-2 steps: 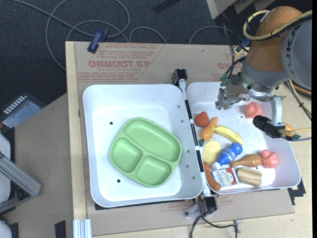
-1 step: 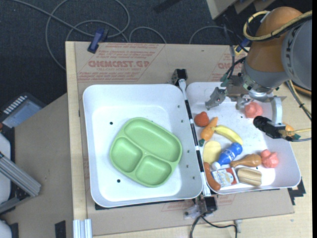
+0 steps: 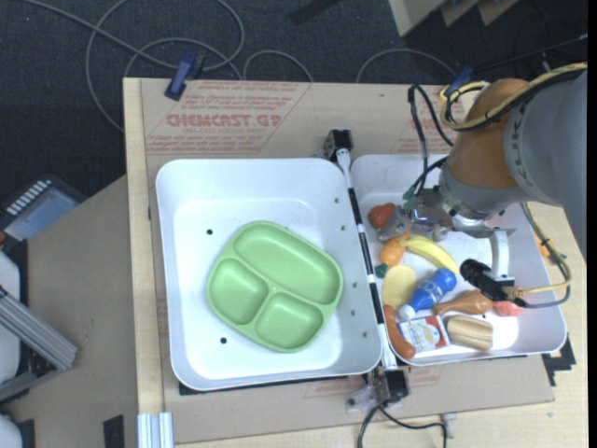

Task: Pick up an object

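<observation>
Right bin [image 3: 550, 336]: hand [image 3: 417, 220] low over toy food, banana [image 3: 432, 251] just below; grip state can't tell.

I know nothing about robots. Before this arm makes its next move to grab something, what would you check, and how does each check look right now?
1. Objects within reach: ok. The banana, blue bottle and hot dog lie in the right bin.
2. Arm over the right bin: ok. The gripper is low above the toys.
3. Object held: cannot tell.
4. Target standing clear of others: not ok. The toys are crowded together.
5. Green tray out of the way: ok. It lies in the left bin.
</observation>
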Robot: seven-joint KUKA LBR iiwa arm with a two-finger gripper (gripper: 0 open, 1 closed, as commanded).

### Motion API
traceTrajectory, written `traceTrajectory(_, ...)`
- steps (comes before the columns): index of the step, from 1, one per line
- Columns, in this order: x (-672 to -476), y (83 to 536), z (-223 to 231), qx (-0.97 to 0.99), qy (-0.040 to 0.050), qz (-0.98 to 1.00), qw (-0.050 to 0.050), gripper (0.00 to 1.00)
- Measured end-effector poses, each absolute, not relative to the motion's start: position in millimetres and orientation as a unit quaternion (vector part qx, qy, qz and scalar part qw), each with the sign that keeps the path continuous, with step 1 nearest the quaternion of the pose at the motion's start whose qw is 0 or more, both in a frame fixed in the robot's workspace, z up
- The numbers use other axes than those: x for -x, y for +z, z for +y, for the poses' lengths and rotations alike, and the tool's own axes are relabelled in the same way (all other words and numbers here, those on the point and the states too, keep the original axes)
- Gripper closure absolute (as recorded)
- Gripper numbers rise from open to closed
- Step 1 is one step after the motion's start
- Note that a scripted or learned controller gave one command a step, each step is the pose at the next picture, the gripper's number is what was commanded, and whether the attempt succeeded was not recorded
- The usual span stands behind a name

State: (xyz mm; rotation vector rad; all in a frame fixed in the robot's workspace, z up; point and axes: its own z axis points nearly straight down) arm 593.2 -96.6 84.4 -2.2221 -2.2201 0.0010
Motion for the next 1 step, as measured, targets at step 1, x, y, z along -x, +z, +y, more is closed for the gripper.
traceTrajectory(1, -593.9, 94.6, -96.2, 0.708, -0.0005, -0.707, -0.001, 1.0)
